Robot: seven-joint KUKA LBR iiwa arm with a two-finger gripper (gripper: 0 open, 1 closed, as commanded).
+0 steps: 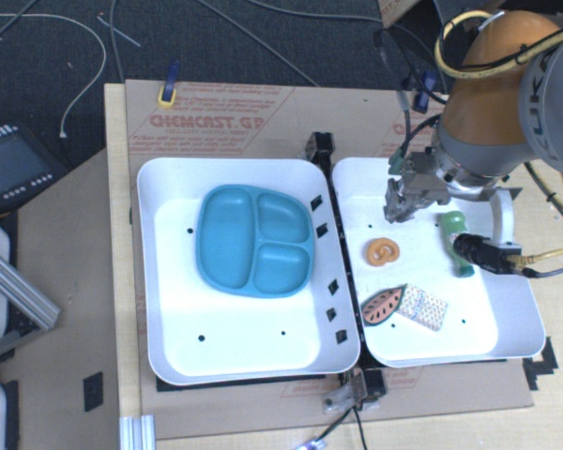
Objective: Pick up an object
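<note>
Small objects lie in the right white bin (pixel 507 336): an orange spiral pastry (pixel 384 251), a green plastic piece (pixel 453 232), a leaf-shaped toy (pixel 383 305) and a speckled square (pixel 422 307). Above the pastry hangs the grey two-finger gripper (pixel 401 204); whether it is parted or clamped I cannot tell, and nothing shows in it.

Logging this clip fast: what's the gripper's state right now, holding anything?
Gripper: over the right bin, above the orange swirl piece; open or closed cannot be told, nothing seen in it.

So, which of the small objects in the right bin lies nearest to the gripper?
The orange spiral piece, just below the gripper. The green object lies further right, and the leaf-shaped piece and patterned square sit lower.
</note>
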